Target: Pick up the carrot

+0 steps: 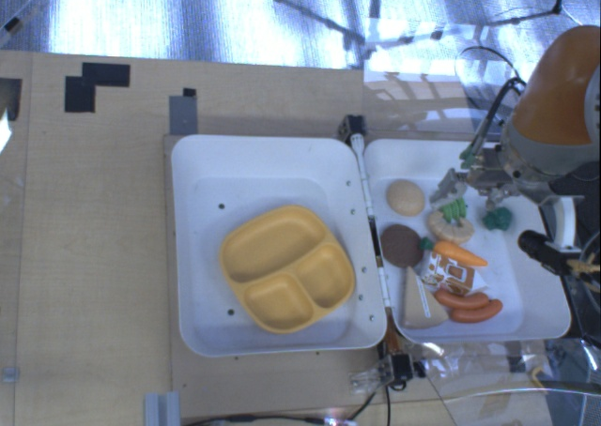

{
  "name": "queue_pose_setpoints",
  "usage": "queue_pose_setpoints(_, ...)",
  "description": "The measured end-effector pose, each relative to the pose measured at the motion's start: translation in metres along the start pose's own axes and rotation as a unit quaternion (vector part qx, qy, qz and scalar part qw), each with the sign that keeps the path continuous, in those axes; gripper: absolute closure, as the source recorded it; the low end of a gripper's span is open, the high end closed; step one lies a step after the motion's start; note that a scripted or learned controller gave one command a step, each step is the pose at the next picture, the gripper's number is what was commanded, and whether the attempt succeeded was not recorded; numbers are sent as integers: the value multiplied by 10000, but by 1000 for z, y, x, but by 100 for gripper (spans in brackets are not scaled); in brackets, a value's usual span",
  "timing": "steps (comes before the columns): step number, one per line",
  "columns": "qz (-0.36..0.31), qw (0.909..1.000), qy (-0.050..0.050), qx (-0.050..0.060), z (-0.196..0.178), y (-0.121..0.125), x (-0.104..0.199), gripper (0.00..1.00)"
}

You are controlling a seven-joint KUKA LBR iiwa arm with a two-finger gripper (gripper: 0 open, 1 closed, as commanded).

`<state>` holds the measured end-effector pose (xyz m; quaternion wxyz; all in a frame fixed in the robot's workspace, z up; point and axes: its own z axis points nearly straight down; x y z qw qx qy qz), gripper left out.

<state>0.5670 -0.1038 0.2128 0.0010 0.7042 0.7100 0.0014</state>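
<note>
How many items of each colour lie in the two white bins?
Yellow: 1, the yellow three-compartment plastic plate
Orange: 1, the orange carrot
Red: 1, the red sausage pair
Brown: 1, the dark brown disc
Beige: 1, the beige round bun
Green: 1, the green chunk
Total: 6

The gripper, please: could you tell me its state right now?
Gripper: over the right bin, above the carrot; holding nothing visible, open or closed cannot be told.

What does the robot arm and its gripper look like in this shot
The arm is a rounded, bulky body with a broad orange band over grey. Thin dark cables loop beside it. The gripper is a small grey metal assembly with slim fingers, and a black cylindrical part sticks out lower down.
</note>
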Motion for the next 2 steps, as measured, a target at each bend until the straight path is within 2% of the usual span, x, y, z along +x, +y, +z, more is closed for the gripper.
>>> queue_pose_setpoints(1, -218, 9997, -20, -57, 115, -40, -17, 0)
queue_pose_setpoints(2, -226, 9997, -20, -105, 103, -37, -15, 100)
